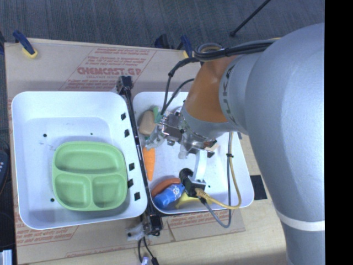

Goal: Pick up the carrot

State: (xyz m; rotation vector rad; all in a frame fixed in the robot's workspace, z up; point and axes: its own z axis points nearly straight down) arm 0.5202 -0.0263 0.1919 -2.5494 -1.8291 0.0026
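Tabletop (259,225) of pale wood shows at the lower right, with a printed cardboard sheet (105,65) under both bins. At the near edge of the right bin (247,195), in its lower left corner, lies a cluster of small items: a blue object (168,195), a yellow piece (187,201) just beside it toward the near rim, and a reddish-orange rounded item (162,184) touching the blue object on its far side. A yellow cable (223,204) loops across this corner from a black fitting (188,184) on the arm.

Left bin (33,109) holds a green divided tray (88,175) with three compartments, lying flat toward the near side of the bin. A black clamp strip (129,131) runs along the seam between the two bins.

Carrot (149,160) lies in the right bin, hard against its left wall, about midway along that wall, with the narrow end pointing toward the near rim. Gripper (156,137) sits just above the carrot's thick end, close to it; contact cannot be confirmed. State of the fingers cannot be determined, since wrist hardware and cables hide them. A beige rounded object (146,121) rests just beyond the gripper, near the same wall.

Arm (276,93), grey with an orange band (207,95), covers most of the right bin's far half. Blue clamps (25,43) grip the cardboard at the far edge.
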